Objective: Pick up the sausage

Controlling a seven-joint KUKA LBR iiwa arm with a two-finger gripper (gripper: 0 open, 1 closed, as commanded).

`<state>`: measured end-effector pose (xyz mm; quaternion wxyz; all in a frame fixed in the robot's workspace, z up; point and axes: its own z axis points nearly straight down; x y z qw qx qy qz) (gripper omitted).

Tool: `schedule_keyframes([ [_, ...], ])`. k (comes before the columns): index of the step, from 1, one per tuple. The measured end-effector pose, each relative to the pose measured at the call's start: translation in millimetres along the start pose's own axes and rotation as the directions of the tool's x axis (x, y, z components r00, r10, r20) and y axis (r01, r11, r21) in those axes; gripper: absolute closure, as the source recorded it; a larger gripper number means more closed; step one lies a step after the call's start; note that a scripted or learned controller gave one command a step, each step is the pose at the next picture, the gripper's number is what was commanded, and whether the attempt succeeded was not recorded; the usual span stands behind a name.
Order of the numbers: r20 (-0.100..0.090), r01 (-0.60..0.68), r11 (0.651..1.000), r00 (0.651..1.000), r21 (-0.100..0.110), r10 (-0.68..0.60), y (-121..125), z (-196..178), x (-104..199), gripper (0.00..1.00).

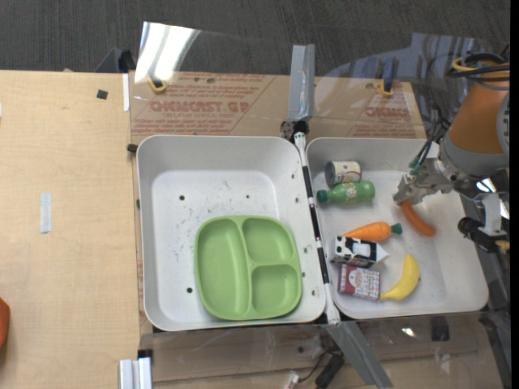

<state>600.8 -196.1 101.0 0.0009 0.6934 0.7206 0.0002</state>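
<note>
Nearest the lens, at the bottom of the view, sits the green plate (247, 267), one piece with three wells, lying at about 5 o'clock in the left bin (154, 217). I judge it is parked there as a drop spot, since its wells are bare. That bin and the right bin (454, 298) make two, side by side on the worktop (65, 177), joined along a centre rim.

Moving right, the second bin carries the clutter. I count one can (344, 172) at 11 o'clock, one green bottle (347, 193) lying on its side just below it, one carrot (371, 232) near the centre, one black-and-white carton (358, 252) touching the carrot's underside, one red box (359, 283) at 7 o'clock, and one banana (403, 279) just beside that box. They lie flat and loosely scattered, which I take to mean they were tipped in rather than arranged.

One sausage (417, 219), orange-red, lies at about 3 o'clock in this bin, slanting down to the right and apart from the carrot. My end effector (411, 191) is low over its upper end, which suits a grasp from above on a thing lying flat. Whether my fingers are spread or pinching it, I cannot tell; the sausage looks to be resting on the bin floor.
</note>
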Motion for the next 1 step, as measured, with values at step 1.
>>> schedule_keyframes([
  [1,0.0,0.027,1.0,1.0,0.002,-0.027,19.8,-112.3,51.8,1.0],
])
